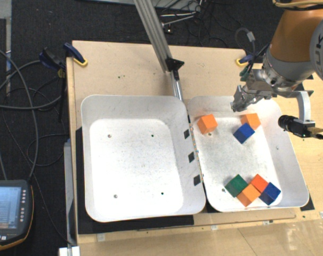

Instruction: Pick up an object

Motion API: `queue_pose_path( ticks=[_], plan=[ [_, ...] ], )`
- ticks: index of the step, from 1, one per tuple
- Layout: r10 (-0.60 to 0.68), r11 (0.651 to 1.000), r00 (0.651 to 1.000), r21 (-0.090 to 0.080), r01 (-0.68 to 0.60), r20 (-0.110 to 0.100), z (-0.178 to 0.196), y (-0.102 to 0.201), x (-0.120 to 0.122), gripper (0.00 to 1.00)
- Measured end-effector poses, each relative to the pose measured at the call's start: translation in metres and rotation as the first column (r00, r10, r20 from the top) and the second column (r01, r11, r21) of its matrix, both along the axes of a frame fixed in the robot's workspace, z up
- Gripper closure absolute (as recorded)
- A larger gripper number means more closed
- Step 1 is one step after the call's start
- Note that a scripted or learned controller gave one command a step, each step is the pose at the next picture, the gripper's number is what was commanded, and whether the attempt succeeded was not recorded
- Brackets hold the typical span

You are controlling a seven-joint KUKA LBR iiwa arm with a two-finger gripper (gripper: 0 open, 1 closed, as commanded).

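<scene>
bench (129, 63) with 2 white bins (92, 111)

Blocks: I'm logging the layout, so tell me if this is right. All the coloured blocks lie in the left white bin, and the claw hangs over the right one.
Not quite: the camera view shows the coloured blocks in the right white bin, under the claw.

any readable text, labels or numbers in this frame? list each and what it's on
None can be read.
Handheld screen at the lower left: the display is lit, but its content is too small and blurred to make out.
Blocks in the right bin: plain faces, no markings seen.
Left bin: dark specks, no lettering.
Arm and hand: no legible label.
</scene>
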State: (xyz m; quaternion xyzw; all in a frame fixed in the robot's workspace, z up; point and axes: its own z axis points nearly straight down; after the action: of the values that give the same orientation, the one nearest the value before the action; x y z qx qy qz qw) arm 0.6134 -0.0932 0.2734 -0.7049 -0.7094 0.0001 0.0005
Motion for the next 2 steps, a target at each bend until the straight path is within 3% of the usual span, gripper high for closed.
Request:
queue_pose_path(
  ticks=[2],
  plan=[
    [0.002, 1.000, 1.000, 0.001, -0.002, -0.002, -0.031, 0.097, -0.024, 1.00]
  ],
)
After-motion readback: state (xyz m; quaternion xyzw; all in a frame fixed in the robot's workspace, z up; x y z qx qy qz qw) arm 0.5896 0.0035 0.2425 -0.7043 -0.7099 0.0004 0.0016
